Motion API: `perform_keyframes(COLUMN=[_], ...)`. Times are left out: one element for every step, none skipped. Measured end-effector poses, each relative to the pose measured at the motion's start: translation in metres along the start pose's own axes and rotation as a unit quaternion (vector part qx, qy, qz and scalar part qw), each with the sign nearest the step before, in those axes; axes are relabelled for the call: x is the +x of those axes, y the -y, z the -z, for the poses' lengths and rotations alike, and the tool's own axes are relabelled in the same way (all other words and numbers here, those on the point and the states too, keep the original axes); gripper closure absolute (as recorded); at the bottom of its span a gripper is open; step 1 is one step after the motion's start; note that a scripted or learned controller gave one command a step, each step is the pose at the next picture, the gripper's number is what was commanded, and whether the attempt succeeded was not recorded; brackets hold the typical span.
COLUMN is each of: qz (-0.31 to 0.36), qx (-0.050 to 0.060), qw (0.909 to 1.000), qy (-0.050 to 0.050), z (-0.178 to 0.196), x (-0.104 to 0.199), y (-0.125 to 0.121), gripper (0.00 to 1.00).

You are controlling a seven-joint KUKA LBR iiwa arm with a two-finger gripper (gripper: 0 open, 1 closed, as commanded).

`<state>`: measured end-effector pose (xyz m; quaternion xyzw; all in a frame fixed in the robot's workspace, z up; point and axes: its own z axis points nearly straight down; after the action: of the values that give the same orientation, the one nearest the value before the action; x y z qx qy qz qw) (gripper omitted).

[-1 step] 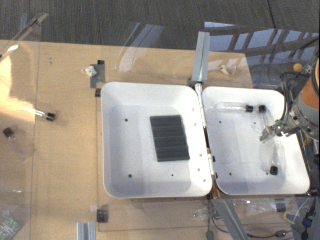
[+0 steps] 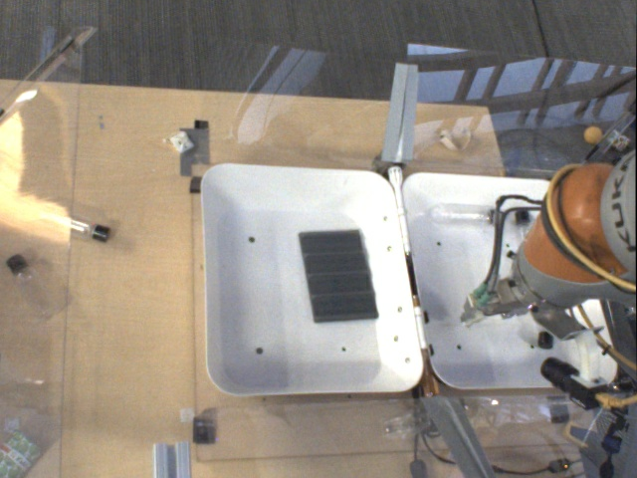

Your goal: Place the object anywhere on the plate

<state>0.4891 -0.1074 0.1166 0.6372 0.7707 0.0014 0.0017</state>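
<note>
A dark grey ribbed rectangular plate (image 2: pixel 338 275) lies flat in the middle of the left white bin (image 2: pixel 229 267). The arm's orange band and grey wrist hang over the right white bin (image 2: pixel 443 257). My gripper (image 2: pixel 476 310) points down and left over that bin's left half, about a hand's width right of the wall between the bins. A small greenish bit (image 2: pixel 483 296) shows at its tip, and I cannot tell what it is. A faint, clear, tube-like thing (image 2: pixel 461 210) lies near the right bin's far wall, apart from the gripper.
A grey metal post (image 2: pixel 400 118) stands behind the seam between the bins. Small black fixtures (image 2: pixel 199 142) sit on the wooden bench at the left bin's corners. Cables and black parts (image 2: pixel 567 376) crowd the right bin's near right corner.
</note>
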Motion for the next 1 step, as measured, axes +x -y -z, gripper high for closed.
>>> perform_keyframes(qz=[0.044], qx=[-0.002], qw=[0.999], qy=[0.001], z=[0.0693], x=[0.0085], y=[-0.1132], gripper=[1.0])
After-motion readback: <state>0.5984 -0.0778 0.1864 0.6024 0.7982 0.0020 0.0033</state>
